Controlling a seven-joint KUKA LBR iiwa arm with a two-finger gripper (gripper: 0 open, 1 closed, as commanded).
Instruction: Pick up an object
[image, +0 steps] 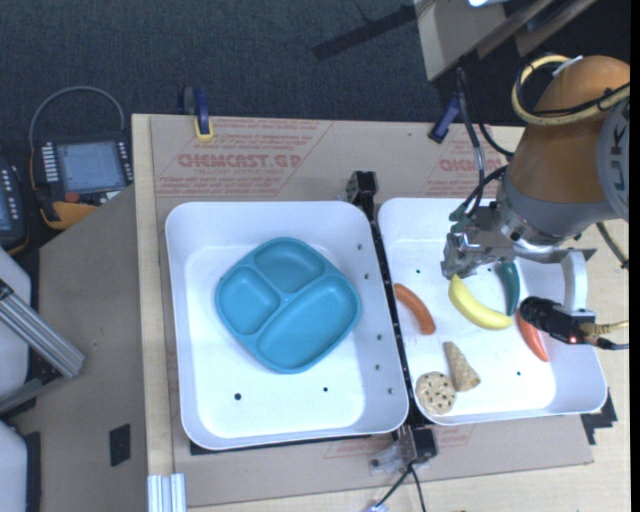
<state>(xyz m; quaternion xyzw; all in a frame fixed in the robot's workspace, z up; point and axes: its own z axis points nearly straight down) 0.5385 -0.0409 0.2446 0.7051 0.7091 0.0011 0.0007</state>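
I am looking down on a cardboard-topped bench (300, 150) on dark carpet, bearing two shallow white bins side by side. In the right bin (560, 395) a toy banana (478, 305) is lying near the middle, and the gripper (470, 255) is hanging just above its upper end, at about eleven o'clock from the fruit. I judge the banana to be the target and the step in hand to be the approach before the grasp. Nothing is sitting between the gripper's parts that I can make out, and how wide it is set I cannot tell from this slant.

Working outward: a green pepper (511, 285) is lying at two o'clock of the banana, nearly touching; a red chilli (536, 338) at four o'clock; an ice-cream cone (461, 367) and a cookie (435, 392) at six to seven o'clock; a sausage (415, 308) at nine o'clock. The left bin (200, 400) is holding a blue divided plate (288, 304).

Next, I reckon, the arm needs a short straight descent over the banana, keeping off the pepper.
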